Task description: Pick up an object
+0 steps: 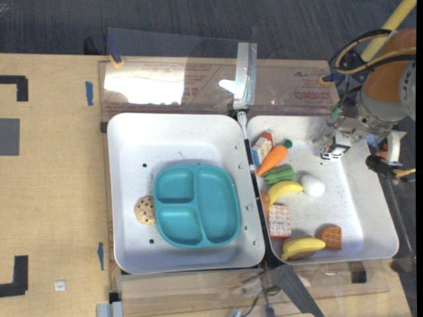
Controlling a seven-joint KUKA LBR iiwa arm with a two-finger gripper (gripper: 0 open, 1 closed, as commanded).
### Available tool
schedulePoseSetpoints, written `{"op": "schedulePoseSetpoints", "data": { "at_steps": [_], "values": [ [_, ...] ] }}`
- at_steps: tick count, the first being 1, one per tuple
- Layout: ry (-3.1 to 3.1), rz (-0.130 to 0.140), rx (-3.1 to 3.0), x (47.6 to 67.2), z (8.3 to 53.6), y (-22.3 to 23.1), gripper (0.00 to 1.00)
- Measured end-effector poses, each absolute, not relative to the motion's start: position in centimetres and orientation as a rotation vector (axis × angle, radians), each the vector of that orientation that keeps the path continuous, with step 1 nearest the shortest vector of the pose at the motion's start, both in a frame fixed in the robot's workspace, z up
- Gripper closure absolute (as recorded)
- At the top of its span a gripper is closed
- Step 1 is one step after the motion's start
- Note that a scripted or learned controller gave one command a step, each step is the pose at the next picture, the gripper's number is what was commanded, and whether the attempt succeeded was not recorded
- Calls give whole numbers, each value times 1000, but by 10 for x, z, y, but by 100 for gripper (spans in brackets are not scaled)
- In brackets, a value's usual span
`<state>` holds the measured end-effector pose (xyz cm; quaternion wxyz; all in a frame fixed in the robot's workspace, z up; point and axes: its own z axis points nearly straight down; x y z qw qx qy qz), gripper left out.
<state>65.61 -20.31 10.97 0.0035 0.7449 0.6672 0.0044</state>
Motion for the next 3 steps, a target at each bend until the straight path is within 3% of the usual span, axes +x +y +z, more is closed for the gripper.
{"op": "schedulePoseSetpoints", "data": {
  "at_steps": [1, 2, 3],
  "values": [
    [2233, 4, 2207, 635, 88, -209, 100],
    [2391, 8, 2029, 613, 89, -148, 100],
    [2315, 15, 2116, 618, 190, -39, 100]
  ]
}}
